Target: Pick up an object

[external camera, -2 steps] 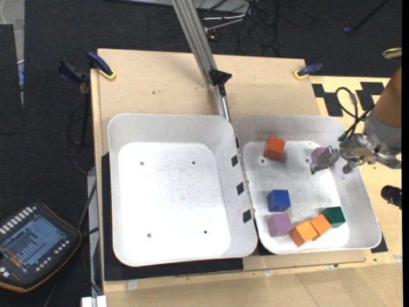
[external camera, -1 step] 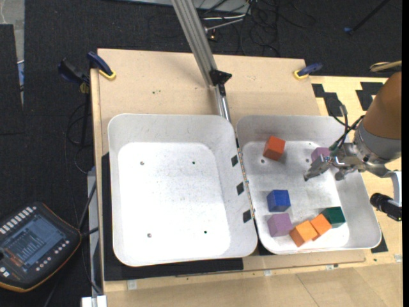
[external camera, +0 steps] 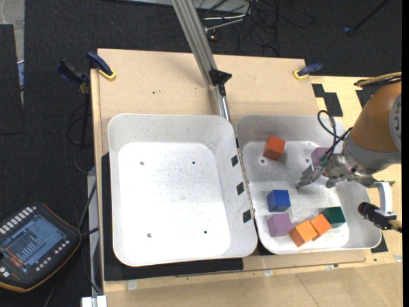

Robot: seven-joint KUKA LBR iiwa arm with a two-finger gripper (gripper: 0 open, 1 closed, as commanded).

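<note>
We take the small blue cube (external camera: 278, 200) as landmark: nearer us lie a purple cube (external camera: 279, 224), an orange block (external camera: 305, 231) and a green block (external camera: 333, 217). We should drop squarely over one. The jaws (external camera: 308, 178), beyond-right of it, hover tilted; their opening we cannot tell.

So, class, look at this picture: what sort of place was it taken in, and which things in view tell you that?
Most likely a robotics lab or test cell. A robot arm reaches over two white bins on a clamped wooden bench; a handheld control pendant lies on the floor, and small coloured blocks serve as practice objects.
</note>
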